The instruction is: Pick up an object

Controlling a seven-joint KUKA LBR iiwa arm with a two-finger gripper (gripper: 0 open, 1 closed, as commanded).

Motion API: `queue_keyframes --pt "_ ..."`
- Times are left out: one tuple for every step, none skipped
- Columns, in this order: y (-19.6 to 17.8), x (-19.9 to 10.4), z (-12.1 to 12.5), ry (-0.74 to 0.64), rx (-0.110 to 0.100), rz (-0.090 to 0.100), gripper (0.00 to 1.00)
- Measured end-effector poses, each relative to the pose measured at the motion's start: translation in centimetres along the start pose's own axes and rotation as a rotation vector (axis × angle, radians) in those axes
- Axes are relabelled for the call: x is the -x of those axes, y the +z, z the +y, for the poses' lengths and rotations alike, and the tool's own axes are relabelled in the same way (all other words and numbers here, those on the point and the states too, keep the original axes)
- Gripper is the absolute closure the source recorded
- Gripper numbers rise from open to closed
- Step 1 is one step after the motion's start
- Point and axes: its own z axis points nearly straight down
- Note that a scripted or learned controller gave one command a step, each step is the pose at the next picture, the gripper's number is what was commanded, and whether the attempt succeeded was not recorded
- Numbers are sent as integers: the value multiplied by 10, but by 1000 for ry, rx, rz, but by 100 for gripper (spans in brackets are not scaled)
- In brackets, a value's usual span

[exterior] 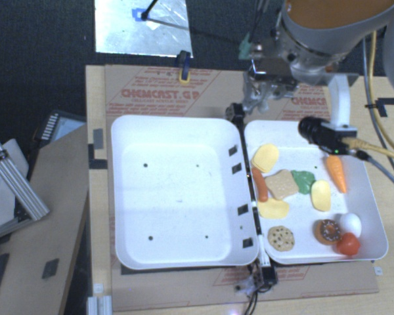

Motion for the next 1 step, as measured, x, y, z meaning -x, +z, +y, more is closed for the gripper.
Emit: queue_keyframes --pt "-67 26 50 10 16 -1 100"
